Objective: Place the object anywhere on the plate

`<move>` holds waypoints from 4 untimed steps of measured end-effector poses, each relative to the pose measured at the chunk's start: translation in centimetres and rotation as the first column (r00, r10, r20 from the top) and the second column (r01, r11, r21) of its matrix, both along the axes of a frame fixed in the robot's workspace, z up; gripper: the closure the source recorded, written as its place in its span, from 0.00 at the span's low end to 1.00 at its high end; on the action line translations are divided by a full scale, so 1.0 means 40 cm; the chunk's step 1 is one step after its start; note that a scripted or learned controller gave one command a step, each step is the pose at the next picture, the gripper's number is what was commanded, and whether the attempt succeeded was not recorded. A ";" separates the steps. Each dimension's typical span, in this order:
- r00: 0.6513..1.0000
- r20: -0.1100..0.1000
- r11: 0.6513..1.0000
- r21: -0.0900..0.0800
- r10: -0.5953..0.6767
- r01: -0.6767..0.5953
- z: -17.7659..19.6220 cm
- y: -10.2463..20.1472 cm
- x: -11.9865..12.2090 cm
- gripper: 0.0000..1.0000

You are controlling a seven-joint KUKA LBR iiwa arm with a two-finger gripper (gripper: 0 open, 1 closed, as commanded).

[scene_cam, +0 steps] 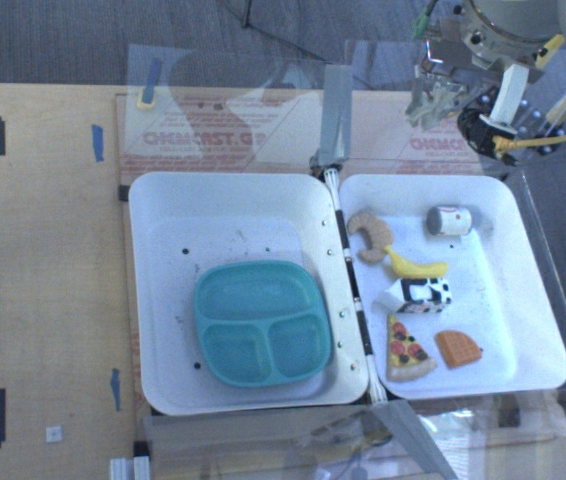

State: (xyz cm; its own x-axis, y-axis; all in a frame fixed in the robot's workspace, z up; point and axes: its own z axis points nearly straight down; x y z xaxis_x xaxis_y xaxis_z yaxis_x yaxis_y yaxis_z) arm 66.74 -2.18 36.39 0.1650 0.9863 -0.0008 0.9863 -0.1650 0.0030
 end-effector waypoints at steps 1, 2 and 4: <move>0.995 -0.001 0.995 0.001 -0.104 0.104 0.035 0.166 -0.001 1.00; 0.967 -0.002 0.967 0.001 -0.255 0.255 0.061 0.298 -0.002 1.00; 0.856 -0.003 0.856 0.002 -0.517 0.517 0.024 0.506 -0.003 1.00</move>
State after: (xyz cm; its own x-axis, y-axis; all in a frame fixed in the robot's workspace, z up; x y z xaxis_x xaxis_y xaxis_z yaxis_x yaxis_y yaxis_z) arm 66.62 18.06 37.36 0.6509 0.7592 0.0004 0.7592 -0.6509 0.0002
